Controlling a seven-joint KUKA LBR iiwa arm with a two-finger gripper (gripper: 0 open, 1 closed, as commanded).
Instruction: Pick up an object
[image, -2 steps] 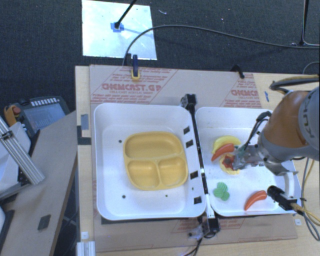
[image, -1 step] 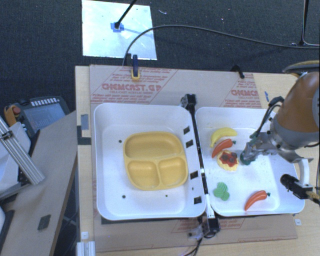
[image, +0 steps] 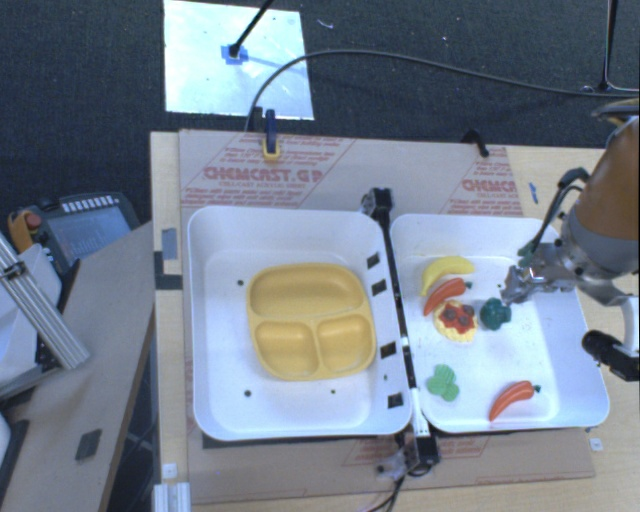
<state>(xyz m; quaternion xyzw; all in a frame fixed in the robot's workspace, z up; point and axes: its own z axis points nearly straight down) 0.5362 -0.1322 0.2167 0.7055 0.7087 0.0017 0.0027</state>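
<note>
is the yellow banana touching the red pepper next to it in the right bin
Touching. The camera view shows the red pepper's upper end lying against the underside of the yellow banana, with no white bin floor between them.

Both bins (image: 205, 330) are white. The divided tray (image: 305, 320) is pale yellow. Beside a yellow banana (image: 447, 268) lies a red-orange pepper (image: 444, 293), a yellow slice with red topping (image: 456, 321), a dark green broccoli (image: 494, 314), a light green piece (image: 441, 382), and another red-orange pepper (image: 511, 398). The arm (image: 610, 205) shows grey and orange.
</note>
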